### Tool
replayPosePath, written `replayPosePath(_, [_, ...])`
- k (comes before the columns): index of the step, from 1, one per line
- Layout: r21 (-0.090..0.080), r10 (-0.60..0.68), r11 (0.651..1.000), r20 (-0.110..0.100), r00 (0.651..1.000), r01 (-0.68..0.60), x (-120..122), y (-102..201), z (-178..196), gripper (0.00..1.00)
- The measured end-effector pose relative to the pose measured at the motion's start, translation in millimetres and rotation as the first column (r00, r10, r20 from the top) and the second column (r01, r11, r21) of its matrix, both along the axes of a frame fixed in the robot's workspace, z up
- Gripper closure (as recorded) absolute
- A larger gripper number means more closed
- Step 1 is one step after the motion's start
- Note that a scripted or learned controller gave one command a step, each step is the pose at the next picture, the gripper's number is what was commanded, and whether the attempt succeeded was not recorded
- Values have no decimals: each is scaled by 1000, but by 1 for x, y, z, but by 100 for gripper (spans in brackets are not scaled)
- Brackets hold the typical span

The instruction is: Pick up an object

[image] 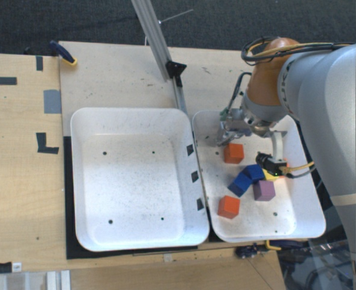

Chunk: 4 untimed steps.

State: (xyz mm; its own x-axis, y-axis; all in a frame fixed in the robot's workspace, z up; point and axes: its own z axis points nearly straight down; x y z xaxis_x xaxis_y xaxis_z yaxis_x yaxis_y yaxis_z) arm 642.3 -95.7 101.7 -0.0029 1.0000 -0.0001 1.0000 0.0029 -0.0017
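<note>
1. White plastic forms the two shallow bins, the left bin (130,174) and the right bin (286,222), which sit side by side on a pale wooden bench (105,77), their inner rims touching.
2. Reaching in from the right, the grey arm (323,101) bends down over the far part of the right bin, with the orange band (268,83) showing just above the wrist.
3. At the arm's tip, the gripper (228,135) hangs low over the far left part of the right bin. Whether it is released or clenched cannot be told from this slant, and nothing can be seen held in it.
4. Just near of the gripper, the far orange block (233,153) lies on the bin floor, close under the tool; contact between them cannot be made out.
5. Nearer again, towards the bin's middle, a blue block (245,180) lies at a slant.
6. A purple block (263,190) sits right against the blue block's right side.
7. A second orange piece, the near orange block (228,206), rests left of the purple block and just near of the blue one, close to the bin's left wall.
8. A grey metal rail (151,29) slants down from the far edge and ends by the far rims, where the bins meet, with a black clamp (175,69) on it.
9. On the bench's far left corner lies a small blue and yellow tool (63,52), well apart from both bins.
10. Grey tape patches (52,100) mark the bench left of the left bin.
</note>
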Motion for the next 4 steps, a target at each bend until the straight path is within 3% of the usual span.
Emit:
replayPosePath(2, [0,-1,1000,6,1000,1,5,3,86,100])
replayPosePath(3, [0,0,1000,8,1000,0,8,10,148,100])
replayPosePath(4, [-1,-2,1000,1,1000,2,8,10,148,100])
